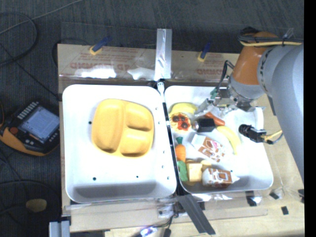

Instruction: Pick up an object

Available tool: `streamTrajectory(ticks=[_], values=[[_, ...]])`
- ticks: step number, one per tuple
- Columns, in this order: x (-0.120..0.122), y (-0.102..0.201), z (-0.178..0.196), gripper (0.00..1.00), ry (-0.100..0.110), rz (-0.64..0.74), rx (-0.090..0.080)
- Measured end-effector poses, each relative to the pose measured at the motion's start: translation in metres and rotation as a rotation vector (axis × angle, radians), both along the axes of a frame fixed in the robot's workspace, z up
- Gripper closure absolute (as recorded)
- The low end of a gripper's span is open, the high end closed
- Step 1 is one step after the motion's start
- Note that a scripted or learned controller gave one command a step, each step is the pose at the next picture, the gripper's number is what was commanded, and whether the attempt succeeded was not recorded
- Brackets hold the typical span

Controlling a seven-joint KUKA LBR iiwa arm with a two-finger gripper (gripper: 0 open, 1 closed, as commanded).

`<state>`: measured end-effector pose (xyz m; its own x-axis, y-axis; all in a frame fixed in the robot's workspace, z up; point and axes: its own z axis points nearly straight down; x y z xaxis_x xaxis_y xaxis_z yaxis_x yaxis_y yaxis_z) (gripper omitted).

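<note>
Gripper (211, 108): metal, finger spread indiscernible, low in right bin (261, 174) beside smooth curved banana (228, 136). Left bin (79, 177): glossy yellow sectioned tray (122, 127).

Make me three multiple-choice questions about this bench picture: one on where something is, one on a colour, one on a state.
1. Where does the yellow divided tray lie?
A. left bin
B. right bin
C. on the floor

2. What colour is the band above the arm's wrist?
A. blue
B. orange
C. green

3. How does the small juice carton near the right bin's front edge sit?
A. between the hand's fingers
B. resting in the bin
C. hanging over the rim

Answers: 1 A, it sits alone in the left bin. 2 B, orange shows clearly. 3 B, the hand is over the bin's far end.
</note>
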<state>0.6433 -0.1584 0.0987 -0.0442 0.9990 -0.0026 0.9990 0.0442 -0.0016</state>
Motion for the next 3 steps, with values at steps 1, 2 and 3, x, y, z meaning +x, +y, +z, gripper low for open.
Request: streamTrajectory(ticks=[1, 2, 3], values=[[0.000, 0.000, 0.009, 1.00, 0.001, 0.002, -0.002], [0.018, 0.068, 0.102, 1.00, -0.001, -0.121, 0.000], [0.021, 0.075, 0.084, 1.00, 0.002, -0.205, 0.002]])
